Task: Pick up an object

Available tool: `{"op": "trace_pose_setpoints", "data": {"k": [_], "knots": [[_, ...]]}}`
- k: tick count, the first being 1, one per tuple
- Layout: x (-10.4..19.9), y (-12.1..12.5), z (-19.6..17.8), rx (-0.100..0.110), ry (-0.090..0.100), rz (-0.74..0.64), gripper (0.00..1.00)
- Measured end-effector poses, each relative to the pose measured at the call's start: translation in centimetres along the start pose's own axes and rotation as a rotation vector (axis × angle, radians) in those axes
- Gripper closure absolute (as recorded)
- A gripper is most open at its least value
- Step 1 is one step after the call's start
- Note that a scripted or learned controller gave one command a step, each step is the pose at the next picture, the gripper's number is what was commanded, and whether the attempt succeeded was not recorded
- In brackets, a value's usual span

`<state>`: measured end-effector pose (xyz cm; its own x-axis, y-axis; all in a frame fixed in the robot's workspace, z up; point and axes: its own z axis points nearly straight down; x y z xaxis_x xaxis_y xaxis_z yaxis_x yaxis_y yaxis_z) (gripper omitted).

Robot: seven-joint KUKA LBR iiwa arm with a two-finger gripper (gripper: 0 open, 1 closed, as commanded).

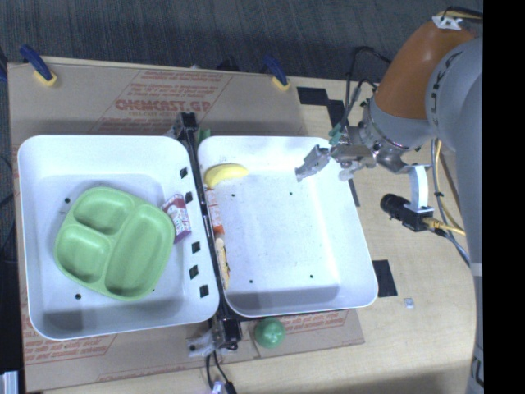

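Two white bins sit side by side on the bench. The left bin [33,220] has a green divided plate [115,242] lying flat in it, taking up most of the floor, and there's a small red and white packet [178,215] just beside the plate's right edge, up against the divider between the bins. The right bin [344,261] is mostly bare floor, with a yellow banana [225,174] tucked into its top left corner, close to the wall. Another thin packet-looking thing [216,228] runs along the left wall of that bin, but it's too small to make out properly.

The arm comes in from the right, orange band up top, and the gripper [312,162] hangs over the top right part of the right bin, near the rim. It's well apart from the banana, with open bin floor between them. Honestly can't tell how the hand is set from this angle, and nothing visible is in it.

A green ball [268,332] sits outside the bins on the cardboard, just below the right bin's front edge.
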<state>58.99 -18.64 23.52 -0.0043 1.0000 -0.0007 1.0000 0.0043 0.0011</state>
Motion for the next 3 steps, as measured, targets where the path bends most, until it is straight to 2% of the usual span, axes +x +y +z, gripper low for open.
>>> {"op": "trace_pose_setpoints", "data": {"k": [1, 2, 3], "knots": [[-2.4, 6.5, 11.8, 0.007, 0.001, -0.002, 0.0], [-2.5, -4.2, 14.4, 0.006, 0.002, -0.001, 0.0], [-2.4, 6.7, 14.3, 0.0, 0.0, -0.001, 0.0]]}}
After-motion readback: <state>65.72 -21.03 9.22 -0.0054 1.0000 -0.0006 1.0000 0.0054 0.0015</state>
